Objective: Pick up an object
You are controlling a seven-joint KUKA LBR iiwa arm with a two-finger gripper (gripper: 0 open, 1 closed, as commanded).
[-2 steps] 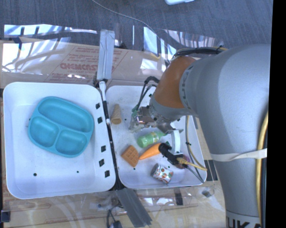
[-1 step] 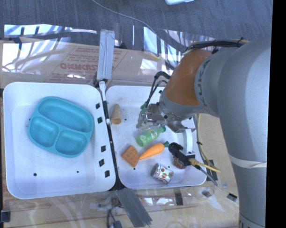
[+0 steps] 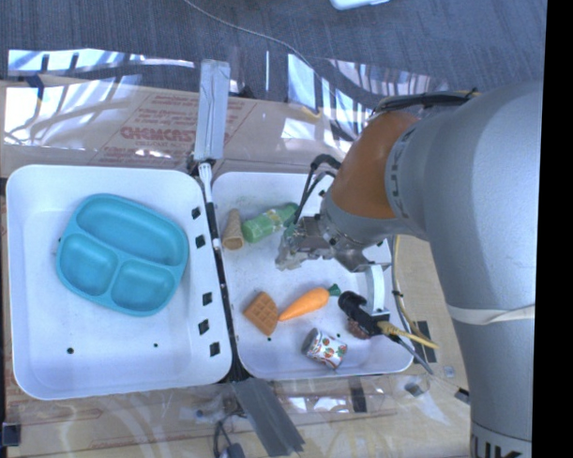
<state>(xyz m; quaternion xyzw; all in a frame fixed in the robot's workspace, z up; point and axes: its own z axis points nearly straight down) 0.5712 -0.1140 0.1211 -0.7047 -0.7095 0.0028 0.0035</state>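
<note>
Brown cardboard (image 3: 131, 124) covered the bench behind two white bins standing side by side at mid-frame. Left bin (image 3: 38, 356): one blue divided plate (image 3: 123, 254), lying flat and tilted toward the upper left. Right bin (image 3: 263, 363): five loose objects. A tan cone (image 3: 232, 230) lay by the left wall, with a green object (image 3: 265, 224) just beside it on the right. A waffle square (image 3: 261, 312) lay lower down, touching the tip of an orange carrot (image 3: 304, 304). A small patterned can (image 3: 325, 349) lay on its side near the bottom wall. The arm (image 3: 456, 201) reached in from the right. The gripper (image 3: 293, 250) was low over the centre of the right bin, just right of the green object and above the carrot. Whether it was open or closed could not be told, and no hold on anything was seen.
</note>
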